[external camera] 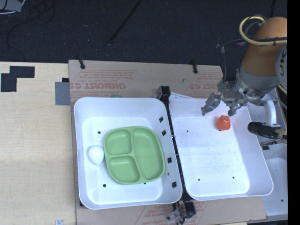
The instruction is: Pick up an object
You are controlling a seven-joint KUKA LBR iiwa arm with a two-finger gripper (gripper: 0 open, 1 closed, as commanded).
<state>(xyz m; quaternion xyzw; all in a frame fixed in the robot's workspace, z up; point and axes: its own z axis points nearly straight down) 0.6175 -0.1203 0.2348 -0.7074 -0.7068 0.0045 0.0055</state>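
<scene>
A small orange-red object (223, 123) lies in the right bin (220, 172), near its far edge. My gripper (218, 111) hovers just above and behind it with both fingers spread, so it is open and holds nothing. In the left bin (89, 118) a green three-compartment plate (134, 154) lies flat, with a small white egg-shaped object (96, 154) resting against its left side.
A raised black divider (169, 139) runs between the two bins. The bins rest on a cardboard sheet (140, 78) on a pale wooden bench. The near half of the right bin's floor is bare white.
</scene>
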